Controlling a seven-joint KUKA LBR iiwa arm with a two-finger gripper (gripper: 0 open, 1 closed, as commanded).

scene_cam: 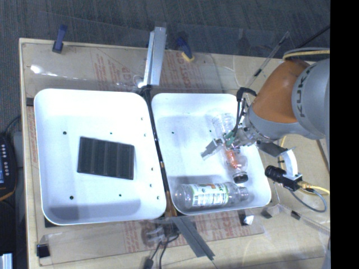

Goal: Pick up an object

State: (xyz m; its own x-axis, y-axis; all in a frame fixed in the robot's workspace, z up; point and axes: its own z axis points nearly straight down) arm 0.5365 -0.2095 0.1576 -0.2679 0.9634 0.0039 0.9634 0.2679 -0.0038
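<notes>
Along the near wall of the right bin [168, 116] lies a clear plastic bottle [210, 195] on its side, cap end toward the right, with a green and white label wrapped round its middle; the print on that label is too small for me to read. It looks empty or nearly so, so I would judge it light, a bit springy under a squeeze and slick on the bare plastic, likely to roll along the wall if nudged; the labelled waist seems the best place to take it, across its short width. Just beyond it, toward the bin's right side, sits a small clear bottle with something reddish inside [235, 161] and a dark cap at its near end, tilted and lying close under the gripper [229, 140]. That one looks small, hard and slippery, best pinched across the body rather than at the cap. Farther still is a crumpled clear plastic piece [220, 122], thin and glossy, which I would expect to buckle and slide in a grip. The gripper hangs among these last two things, and I cannot tell from here how its jaws stand or whether anything sits between them. Across in the left bin [50, 111] a flat dark ribbed pad [106, 157] lies by itself. On the grey arm [314, 100] at the far right I can read part of the KUKA name.
</notes>
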